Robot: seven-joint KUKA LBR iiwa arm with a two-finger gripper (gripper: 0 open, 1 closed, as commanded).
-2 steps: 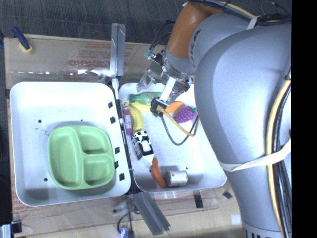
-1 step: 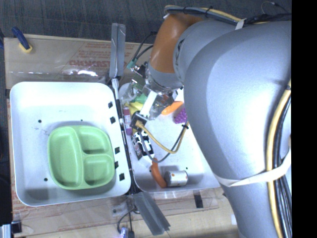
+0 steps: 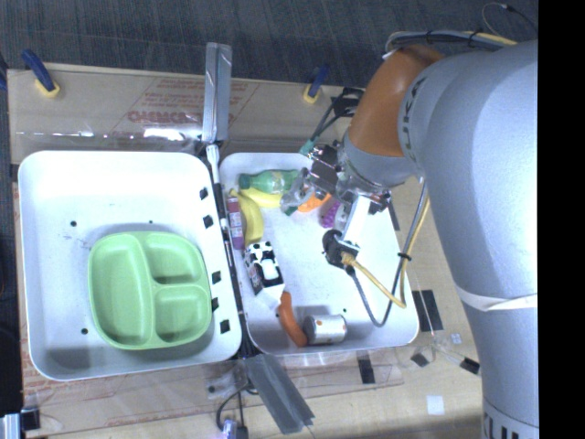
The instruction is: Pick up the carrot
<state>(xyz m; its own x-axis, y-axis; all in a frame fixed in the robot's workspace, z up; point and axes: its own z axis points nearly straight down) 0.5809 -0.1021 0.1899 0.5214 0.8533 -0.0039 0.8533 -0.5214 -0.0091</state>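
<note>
Two white bins face us; carrot lies at six o'clock in the right one. Gripper, grasp unreadable, hovers at twelve. We judge the carrot light, stiff; grip mid-body.

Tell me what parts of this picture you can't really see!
- Gripper: in the camera view the wrist covers its fingers, so open or shut is unclear.
- Small orange thing by the gripper: partly hidden and blurred, so I can't name it.
- Carrot: its lower end is hidden by the silver can.
- Yellow-green bottle: its right end disappears behind the gripper.
- Black-and-white toy: too small to identify.
</note>
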